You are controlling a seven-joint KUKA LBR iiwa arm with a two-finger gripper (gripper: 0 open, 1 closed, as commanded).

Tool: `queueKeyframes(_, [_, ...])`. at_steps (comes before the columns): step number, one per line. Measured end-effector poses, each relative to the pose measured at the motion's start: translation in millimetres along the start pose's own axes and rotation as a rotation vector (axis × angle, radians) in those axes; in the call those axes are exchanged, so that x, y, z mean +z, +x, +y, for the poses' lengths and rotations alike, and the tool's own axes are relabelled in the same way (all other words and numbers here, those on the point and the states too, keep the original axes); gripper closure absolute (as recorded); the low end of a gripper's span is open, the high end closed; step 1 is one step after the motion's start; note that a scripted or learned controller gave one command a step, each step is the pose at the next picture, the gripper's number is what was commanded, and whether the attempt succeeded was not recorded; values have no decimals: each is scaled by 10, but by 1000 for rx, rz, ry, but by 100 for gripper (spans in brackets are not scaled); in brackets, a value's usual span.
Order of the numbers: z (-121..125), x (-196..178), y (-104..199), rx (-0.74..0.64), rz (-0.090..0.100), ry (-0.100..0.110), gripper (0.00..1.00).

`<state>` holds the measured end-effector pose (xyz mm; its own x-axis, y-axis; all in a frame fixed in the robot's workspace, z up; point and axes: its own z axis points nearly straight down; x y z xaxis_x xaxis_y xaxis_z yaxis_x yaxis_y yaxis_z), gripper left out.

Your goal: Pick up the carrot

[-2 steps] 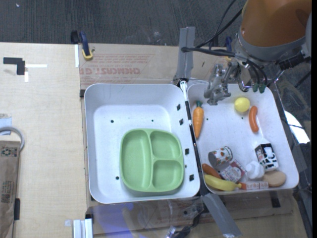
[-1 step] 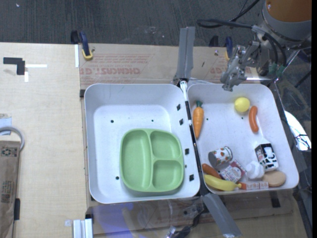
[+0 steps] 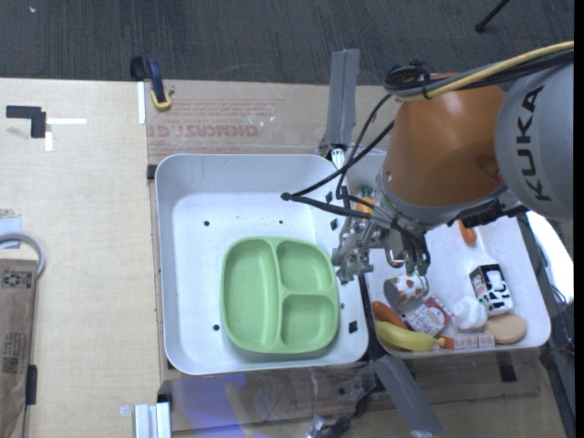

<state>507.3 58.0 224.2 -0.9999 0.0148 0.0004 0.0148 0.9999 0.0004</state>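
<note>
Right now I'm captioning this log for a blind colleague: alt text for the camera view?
The grey-and-orange arm's gripper hangs over the right bin, above a carrot, banana and other small items. The left bin holds a green divided plate.

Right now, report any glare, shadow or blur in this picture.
Camera view: strong white glare on the right bin's right rim; bluish reflection on the bench below the left bin; the arm shades the toys beneath it; the carrot stays sharp enough.

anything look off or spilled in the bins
Nothing stands out. The green plate lies flat in the left bin; the carrot, banana and other items crowd the right bin's near corner, none spilled.
</note>
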Motion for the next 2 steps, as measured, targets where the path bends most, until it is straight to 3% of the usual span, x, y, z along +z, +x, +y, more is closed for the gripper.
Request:
queueKeyframes(1, [-17, -701, 275, -249, -5, 0, 100])
queueKeyframes(2, [-483, -120, 38, -643, -1, -1, 100])
